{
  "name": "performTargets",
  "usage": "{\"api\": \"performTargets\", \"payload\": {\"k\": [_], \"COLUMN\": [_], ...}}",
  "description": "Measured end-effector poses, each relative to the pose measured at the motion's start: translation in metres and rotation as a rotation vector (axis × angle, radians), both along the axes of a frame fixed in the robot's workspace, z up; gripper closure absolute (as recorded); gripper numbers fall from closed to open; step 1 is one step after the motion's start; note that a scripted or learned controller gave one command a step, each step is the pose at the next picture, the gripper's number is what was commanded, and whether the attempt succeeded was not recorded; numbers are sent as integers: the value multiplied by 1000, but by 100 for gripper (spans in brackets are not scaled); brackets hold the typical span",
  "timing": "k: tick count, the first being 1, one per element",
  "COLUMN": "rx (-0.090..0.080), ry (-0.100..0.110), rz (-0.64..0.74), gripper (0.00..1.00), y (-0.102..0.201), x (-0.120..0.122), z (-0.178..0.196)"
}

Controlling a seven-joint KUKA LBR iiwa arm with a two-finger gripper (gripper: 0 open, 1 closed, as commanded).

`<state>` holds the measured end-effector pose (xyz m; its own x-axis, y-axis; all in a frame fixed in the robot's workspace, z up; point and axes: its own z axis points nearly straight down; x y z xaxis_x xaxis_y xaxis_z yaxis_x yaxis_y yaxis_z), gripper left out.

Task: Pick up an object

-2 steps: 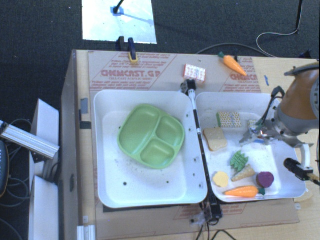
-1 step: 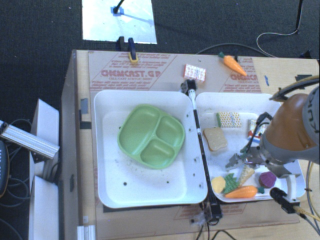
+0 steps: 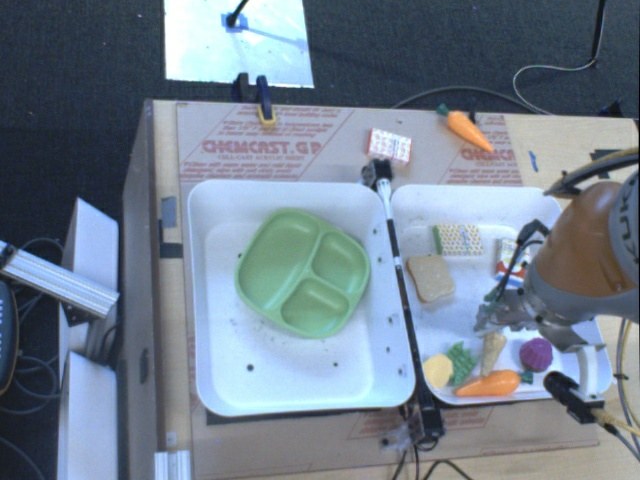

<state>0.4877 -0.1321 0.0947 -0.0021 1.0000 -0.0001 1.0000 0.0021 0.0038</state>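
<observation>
The tan wedge-shaped toy cone (image 3: 493,351), just above the orange plastic carrot (image 3: 489,385), looks light, rigid and slick (best pinched across its wide end); the end effector's (image 3: 497,316) state I cannot tell.

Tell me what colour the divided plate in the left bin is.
Light green; the divided plate shows plainly in the camera view, lying in the white left bin.

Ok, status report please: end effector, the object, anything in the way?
End effector low in right bin, over tan cone piece. Nothing visibly held. Purple ball, orange carrot crowd close.
</observation>
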Motion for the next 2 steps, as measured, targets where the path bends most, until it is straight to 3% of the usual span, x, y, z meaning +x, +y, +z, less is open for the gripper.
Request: {"api": "performTargets", "payload": {"k": [1,2], "rx": [-3,0], "ry": [0,1], "rz": [-2,2], "gripper": [100,100], "y": [-67,-9], "x": [27,0], "z": [76,127]}}
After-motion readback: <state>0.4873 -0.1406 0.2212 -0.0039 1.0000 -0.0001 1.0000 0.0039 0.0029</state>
